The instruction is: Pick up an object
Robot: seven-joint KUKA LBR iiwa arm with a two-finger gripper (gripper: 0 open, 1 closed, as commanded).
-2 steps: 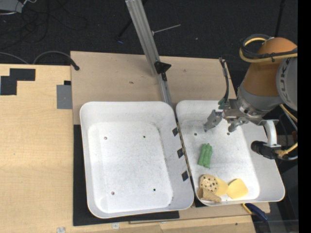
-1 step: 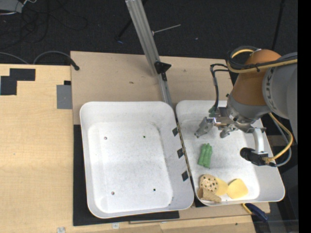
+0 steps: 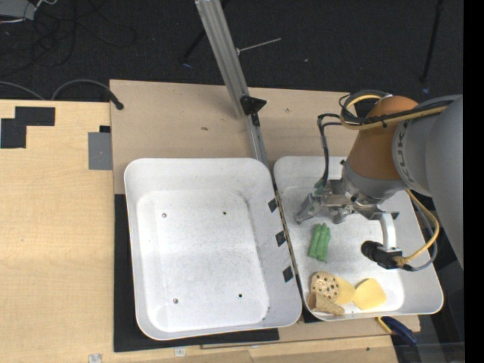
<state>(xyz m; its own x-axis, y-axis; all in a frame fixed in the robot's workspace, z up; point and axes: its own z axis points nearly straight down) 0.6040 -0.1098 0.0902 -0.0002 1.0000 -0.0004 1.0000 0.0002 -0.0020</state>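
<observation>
In the right bin (image 3: 423, 293) a green ridged object (image 3: 320, 243) lies near the left wall. A speckled cookie-like piece (image 3: 325, 286) and a yellow wedge (image 3: 369, 295) rest at the bin's front edge. My gripper (image 3: 319, 215) hangs over the bin just beyond the green object's far end. Its grey fingers (image 3: 302, 211) are spread open, and nothing sits between them. The orange band and grey arm rise behind it to the right.
The left bin (image 3: 151, 180) lies beside the right one, with a divider bearing black clips (image 3: 280, 238) between them. A slanted aluminium rail (image 3: 227, 59) stands behind the bins. A black cable end (image 3: 382, 254) hangs over the right bin.
</observation>
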